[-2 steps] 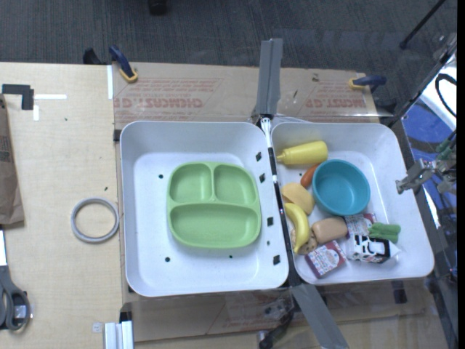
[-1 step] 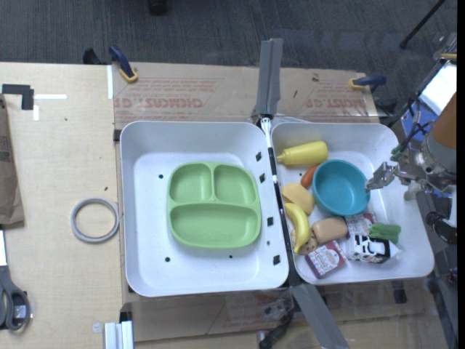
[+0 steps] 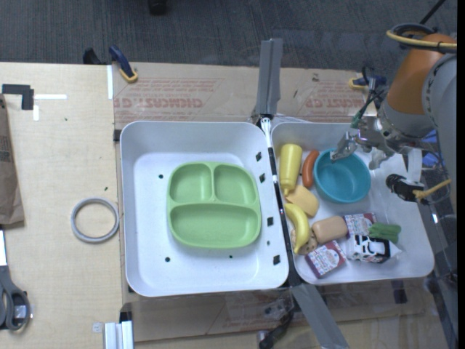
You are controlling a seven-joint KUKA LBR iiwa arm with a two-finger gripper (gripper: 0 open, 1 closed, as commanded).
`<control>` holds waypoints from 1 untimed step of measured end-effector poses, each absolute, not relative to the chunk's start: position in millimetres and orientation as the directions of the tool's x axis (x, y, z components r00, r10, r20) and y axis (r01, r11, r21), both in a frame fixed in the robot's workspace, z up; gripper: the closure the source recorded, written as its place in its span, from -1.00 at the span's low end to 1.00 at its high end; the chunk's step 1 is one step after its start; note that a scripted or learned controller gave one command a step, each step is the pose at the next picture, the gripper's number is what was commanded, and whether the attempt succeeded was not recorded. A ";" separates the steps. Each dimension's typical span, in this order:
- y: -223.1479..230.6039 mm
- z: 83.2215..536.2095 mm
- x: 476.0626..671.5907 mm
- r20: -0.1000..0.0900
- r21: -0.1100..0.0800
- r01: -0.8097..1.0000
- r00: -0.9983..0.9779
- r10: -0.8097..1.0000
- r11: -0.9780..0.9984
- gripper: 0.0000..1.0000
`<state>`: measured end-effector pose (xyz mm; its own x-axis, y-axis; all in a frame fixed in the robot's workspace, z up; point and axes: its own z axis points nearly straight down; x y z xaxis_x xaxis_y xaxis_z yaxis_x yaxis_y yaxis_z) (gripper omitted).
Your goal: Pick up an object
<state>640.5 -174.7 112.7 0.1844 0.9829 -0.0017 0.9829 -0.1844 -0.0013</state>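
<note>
1. Overhead, in the camera view, the grey arm (image 3: 425,86) with its orange band reached in from the right, and the gripper (image 3: 347,148) hung over the far rim of the blue bowl (image 3: 343,179) in the right bin (image 3: 418,257); whether it was open or closed, I could not tell.
2. Nothing was visibly held by the gripper.
3. The blue bowl sat in the far half of the right bin, with an orange-red sausage-shaped toy (image 3: 309,167) just beside it on the left and a yellow bottle (image 3: 290,164) further left, against the bin's wall.
4. Nearer the camera lay a banana (image 3: 296,226), a tan bread-like piece (image 3: 329,229), a small reddish packet (image 3: 326,259), a black-and-white carton (image 3: 369,246) and a green item (image 3: 384,231).
5. The left bin (image 3: 142,217) held a green divided plate (image 3: 213,204), lying flat at its middle.
6. A grey ring (image 3: 95,219) rested on the bench (image 3: 54,166), left of the bins.
</note>
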 end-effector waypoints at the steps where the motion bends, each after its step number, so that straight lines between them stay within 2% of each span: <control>1: -174.9 121.8 640.6 -0.005 -0.002 0.983 0.181 0.983 -0.181 1.00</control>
<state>640.6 -174.9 121.8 0.1813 0.9834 -0.0048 0.9834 -0.1813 -0.0016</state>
